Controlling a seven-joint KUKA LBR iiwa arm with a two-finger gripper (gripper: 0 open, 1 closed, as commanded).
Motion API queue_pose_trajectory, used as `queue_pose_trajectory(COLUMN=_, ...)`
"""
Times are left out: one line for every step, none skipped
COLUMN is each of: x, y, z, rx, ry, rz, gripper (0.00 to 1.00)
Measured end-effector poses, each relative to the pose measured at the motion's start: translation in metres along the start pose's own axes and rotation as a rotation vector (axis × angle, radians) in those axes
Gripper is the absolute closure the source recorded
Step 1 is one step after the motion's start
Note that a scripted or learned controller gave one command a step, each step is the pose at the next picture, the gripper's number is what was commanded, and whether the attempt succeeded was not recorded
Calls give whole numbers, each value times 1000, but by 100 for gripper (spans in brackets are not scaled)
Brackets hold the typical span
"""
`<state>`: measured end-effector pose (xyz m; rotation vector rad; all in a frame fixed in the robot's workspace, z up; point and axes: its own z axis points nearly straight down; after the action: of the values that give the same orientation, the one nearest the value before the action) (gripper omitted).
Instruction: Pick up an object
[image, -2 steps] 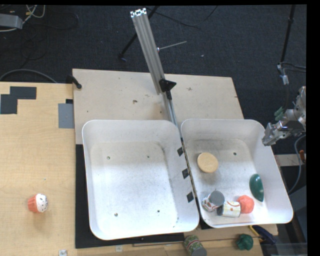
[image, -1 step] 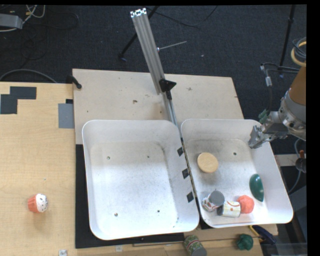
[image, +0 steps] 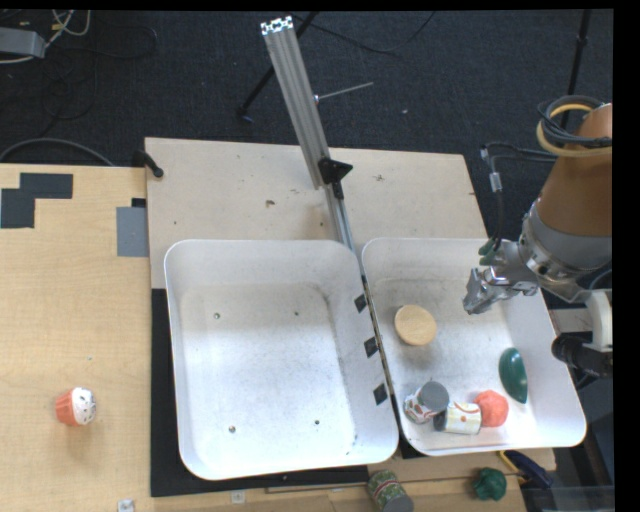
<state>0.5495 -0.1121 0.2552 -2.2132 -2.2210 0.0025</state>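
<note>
A pale wooden surface (image: 250, 180) carries two shallow white bins, with dark floor behind. The end effector (image: 484, 292) hangs over the right bin (image: 565, 425), near its far right side; nothing shows between its tips, and how wide they stand cannot be told. The nearest candidate, a tan disc (image: 415, 325), lies just to its left and slightly toward the camera. A green object (image: 514, 373) lies nearer the front, beside a red ball (image: 492, 407).

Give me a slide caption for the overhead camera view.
The arm's tool hovers over the right bin, above a tan disc.
</note>
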Motion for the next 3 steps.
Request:
queue_pose_trajectory(x=51, y=-16, z=-2, rx=-1, ry=0, rz=-1, gripper=100)
queue_pose_trajectory(x=100, y=-29, z=-2, rx=0, ry=-1, rz=-1, gripper=100)
queue_pose_trajectory(x=157, y=-41, z=6, rx=1, ry=-1, rz=-2, gripper=100)
